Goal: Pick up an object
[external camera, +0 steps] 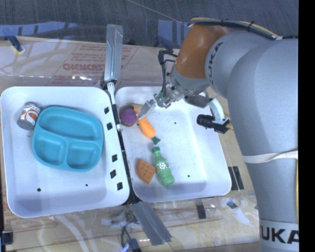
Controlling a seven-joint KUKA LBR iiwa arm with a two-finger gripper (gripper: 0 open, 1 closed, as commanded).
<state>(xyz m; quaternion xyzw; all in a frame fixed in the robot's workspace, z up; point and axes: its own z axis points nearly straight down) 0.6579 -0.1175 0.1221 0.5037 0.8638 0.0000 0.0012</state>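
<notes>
My gripper [150, 106] hangs low over the back left part of the right bin [205, 156], reaching in from the right. Just left of it and below lies a purple round object [128, 116]. An orange carrot [146, 127] lies directly below the gripper tip, close to it or touching. Farther toward the front lie a green bottle [163, 170] and a tan waffle piece [145, 170]. Nothing shows as held in the gripper.
The left bin [21, 188] holds a blue divided tray [68, 138] and a small can [28, 114] at its back left corner. A raised divider [118, 140] separates the two bins. The arm's grey body [262, 88] covers the right side.
</notes>
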